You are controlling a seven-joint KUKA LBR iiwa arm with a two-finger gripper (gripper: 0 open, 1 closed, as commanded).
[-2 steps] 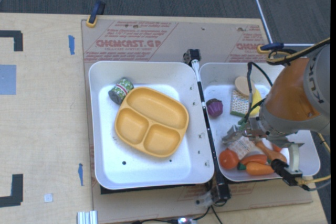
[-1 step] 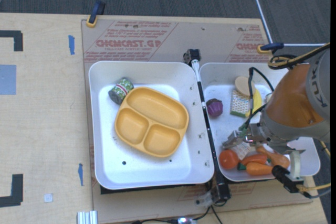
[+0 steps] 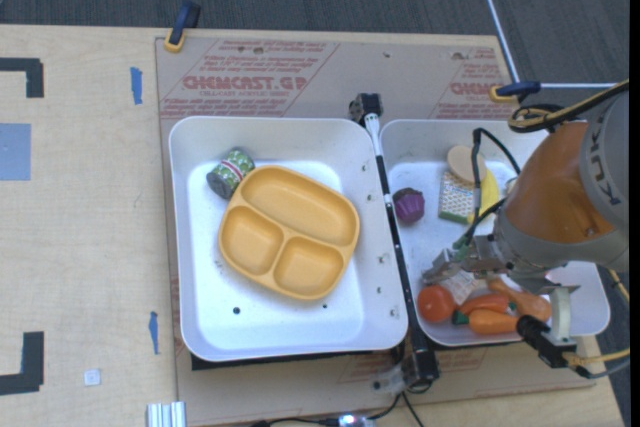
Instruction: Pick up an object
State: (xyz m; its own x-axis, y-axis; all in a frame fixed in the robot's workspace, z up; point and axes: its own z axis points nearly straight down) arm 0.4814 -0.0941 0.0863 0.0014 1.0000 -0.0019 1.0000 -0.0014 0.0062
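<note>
So nearest the camera in the right bin you've got one red tomato and two orange carrot-looking things bunched right under the pincer, and honestly I can't tell how far it's open or if it's got anything. Further back in that bin: one purple thing, one yellow banana, one green-speckled block and one tan disc. The left bin holds one yellow three-compartment plate plus one small green-labelled can touching its far left rim.
</note>
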